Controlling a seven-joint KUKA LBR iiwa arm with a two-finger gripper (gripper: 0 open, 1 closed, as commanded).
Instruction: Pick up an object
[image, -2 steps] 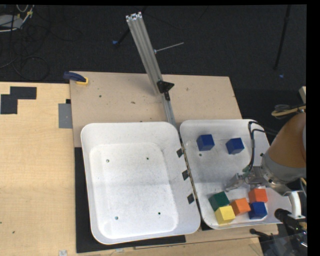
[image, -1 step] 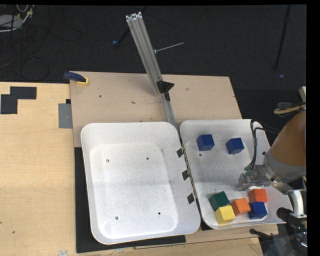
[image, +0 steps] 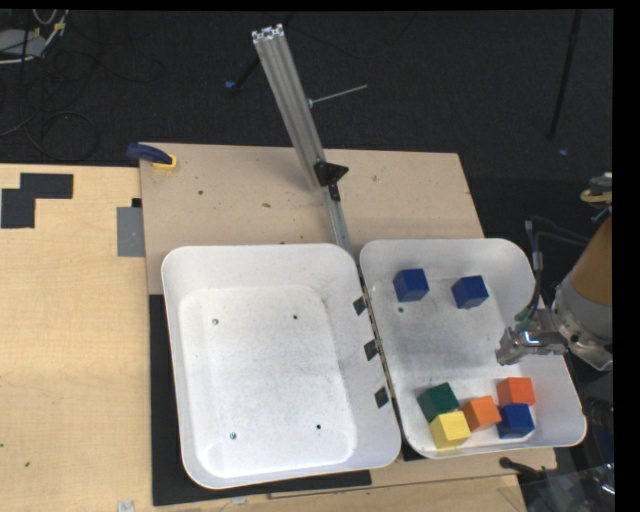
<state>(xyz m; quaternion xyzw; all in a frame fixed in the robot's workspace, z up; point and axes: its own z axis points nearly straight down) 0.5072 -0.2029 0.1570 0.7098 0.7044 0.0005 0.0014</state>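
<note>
From my remote station I logged the gripper (image: 512, 345) at the right edge of the right bin (image: 440, 255), hanging over the bin floor between the far cubes and the near cluster. I could not tell whether its fingers were spread or pressed together; nothing was visibly pinched between them. The arm's orange band (image: 600, 265) sat just outside the bin's right rim.

The right bin held seven cubes. Two blue cubes lay at its far end, one to the left (image: 410, 284) and one to the right (image: 469, 291), a little apart. At the near end sat a cluster: a green cube (image: 437, 400), a yellow cube (image: 450, 428) just in front of it, an orange cube (image: 482, 411), a red-orange cube (image: 516, 390) and a third blue cube (image: 515, 420), closely packed. The gripper stood just beyond the red-orange cube.

The left bin (image: 200, 275) lay alongside on the desk (image: 240, 195).
</note>
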